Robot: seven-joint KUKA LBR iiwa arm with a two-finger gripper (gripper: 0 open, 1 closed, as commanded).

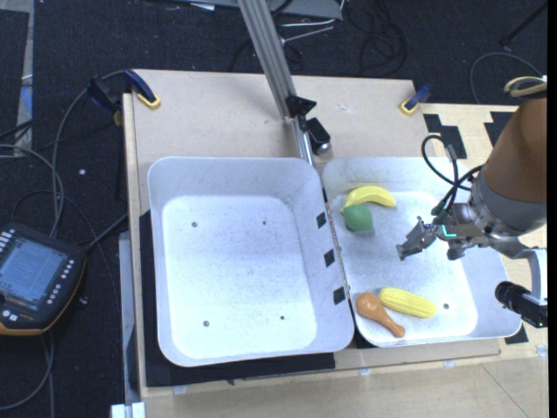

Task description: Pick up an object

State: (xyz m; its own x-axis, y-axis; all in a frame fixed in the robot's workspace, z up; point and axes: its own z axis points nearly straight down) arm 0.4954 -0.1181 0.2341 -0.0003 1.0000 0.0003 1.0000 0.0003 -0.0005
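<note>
Reaching in from the right, the gripper (416,242) hung above the right bin (487,320); whether its claw was spread or pressed together could not be told. Nothing showed between its tips. A banana (370,197) touched a green ball (359,219) near the divider, while a corn cob (407,302) and an orange drumstick-shaped toy (379,313) lay at the front. A descent here would likely meet bare floor between them. The left bin (174,181) sat on a tan bench (218,111), with cables and a pendant (30,277) on dark carpet.
</note>
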